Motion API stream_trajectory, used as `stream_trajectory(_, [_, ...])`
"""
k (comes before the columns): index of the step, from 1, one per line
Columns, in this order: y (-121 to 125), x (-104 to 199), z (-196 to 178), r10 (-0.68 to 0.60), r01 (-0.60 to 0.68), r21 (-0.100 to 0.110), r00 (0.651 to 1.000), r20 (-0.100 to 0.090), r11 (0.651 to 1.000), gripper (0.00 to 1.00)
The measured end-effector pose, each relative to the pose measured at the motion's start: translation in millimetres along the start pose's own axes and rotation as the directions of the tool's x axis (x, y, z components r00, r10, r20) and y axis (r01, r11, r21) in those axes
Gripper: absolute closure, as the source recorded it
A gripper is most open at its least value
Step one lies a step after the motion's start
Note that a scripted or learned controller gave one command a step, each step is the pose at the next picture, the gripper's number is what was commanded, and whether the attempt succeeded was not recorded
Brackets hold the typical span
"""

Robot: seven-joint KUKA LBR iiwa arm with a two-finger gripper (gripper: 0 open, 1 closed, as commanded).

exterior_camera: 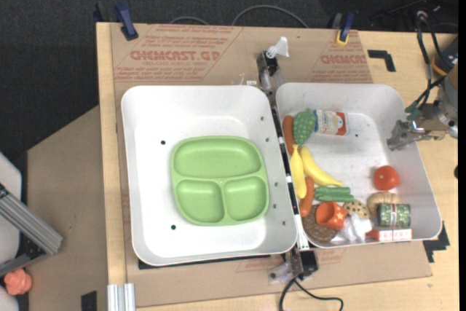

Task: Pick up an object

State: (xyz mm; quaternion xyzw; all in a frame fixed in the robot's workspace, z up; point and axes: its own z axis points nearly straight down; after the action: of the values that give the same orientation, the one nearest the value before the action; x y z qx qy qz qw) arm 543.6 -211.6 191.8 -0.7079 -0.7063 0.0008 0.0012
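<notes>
The gripper [408,131] hangs at the right bin's [364,95] edge, grip unclear, while the banana [309,167] lies lengthwise, running top-left to bottom-right.

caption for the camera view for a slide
Gripper at right bin's edge; toy food inside, green tray in left bin.

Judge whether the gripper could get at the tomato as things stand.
Probably yes. The gripper sits at the right bin's right rim, and the tomato lies just below it on bare floor, apart from the other items, with nothing over it.
</notes>
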Motion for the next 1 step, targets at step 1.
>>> stream_trajectory(1, [29.2, 14.1, -41.2, -0.005, 0.005, -0.009, 1.0, 0.003, 1.0, 1.0])
